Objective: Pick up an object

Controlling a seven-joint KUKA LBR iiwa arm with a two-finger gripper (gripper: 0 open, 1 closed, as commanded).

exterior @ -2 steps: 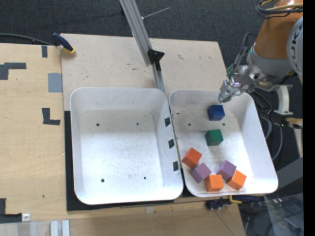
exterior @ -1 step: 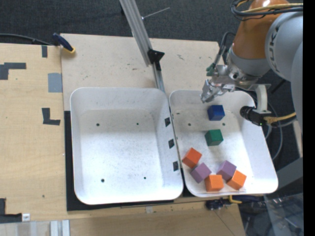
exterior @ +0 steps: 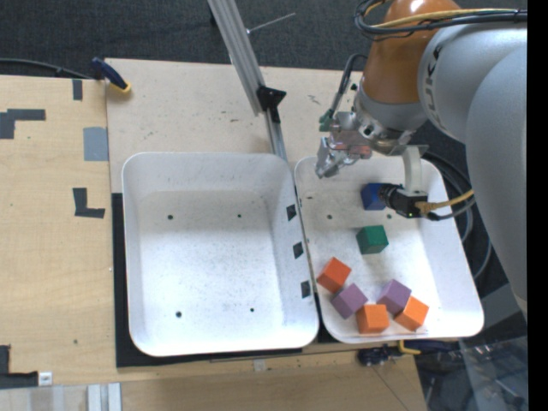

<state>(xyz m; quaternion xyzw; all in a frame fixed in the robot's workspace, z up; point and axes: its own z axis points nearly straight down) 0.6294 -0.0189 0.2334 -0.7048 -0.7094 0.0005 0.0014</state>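
Observation:
The right bin holds several small blocks. A blue block lies near its far side, with a green block just in front of it. Toward the near edge sit an orange block, a purple block, a second orange block, a second purple block and a third orange block, clustered together. My gripper hangs over the far left corner of this bin, left of the blue block and apart from it. Nothing shows in its grasp.
The left bin lies beside the right one, their rims meeting in the middle. A slanted metal rail runs down to the bins' far junction. The grey arm covers the right bin's far right side.

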